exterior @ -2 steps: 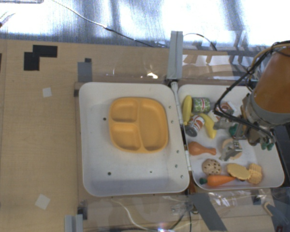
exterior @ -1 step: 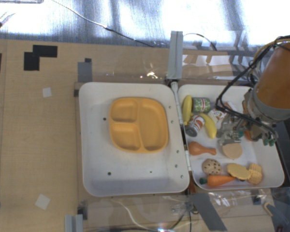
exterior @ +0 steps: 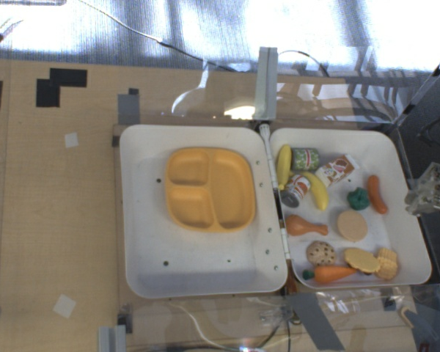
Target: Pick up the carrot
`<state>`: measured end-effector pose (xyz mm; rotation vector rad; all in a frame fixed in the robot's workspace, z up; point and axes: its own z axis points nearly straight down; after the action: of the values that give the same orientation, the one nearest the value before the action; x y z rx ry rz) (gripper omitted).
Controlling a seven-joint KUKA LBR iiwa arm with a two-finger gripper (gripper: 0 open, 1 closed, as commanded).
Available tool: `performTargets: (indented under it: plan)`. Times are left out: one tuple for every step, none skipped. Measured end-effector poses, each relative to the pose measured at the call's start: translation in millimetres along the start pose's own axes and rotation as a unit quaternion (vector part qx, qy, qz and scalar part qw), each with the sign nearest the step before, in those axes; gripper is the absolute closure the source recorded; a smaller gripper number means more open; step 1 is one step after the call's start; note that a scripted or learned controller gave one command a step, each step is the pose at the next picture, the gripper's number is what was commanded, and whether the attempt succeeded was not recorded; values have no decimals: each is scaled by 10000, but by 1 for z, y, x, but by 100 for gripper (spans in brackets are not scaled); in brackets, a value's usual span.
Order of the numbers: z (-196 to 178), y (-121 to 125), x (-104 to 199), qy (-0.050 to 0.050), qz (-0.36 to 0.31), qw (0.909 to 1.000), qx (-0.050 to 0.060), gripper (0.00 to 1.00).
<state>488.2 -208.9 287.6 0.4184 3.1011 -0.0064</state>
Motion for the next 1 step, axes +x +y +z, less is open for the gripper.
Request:
performTargets:
  plan:
    - [1,3,0,5,-28,10000,-9,0]
